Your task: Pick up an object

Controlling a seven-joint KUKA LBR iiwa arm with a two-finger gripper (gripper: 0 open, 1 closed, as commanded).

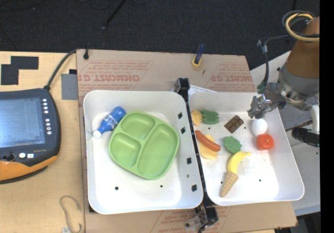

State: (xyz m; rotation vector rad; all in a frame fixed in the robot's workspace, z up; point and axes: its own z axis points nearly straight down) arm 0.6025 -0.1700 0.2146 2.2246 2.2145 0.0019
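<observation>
- The gripper (259, 107) hovers at the right bin's (292, 187) far edge, just above the white egg (259, 126), probably choosing it.
- Its jaws' opening I cannot tell.

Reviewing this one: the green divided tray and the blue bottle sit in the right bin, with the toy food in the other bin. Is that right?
Not quite. The camera view shows the green divided tray and the blue bottle in the left bin, not the right. The toy food, such as the banana, is in the other bin.
</observation>
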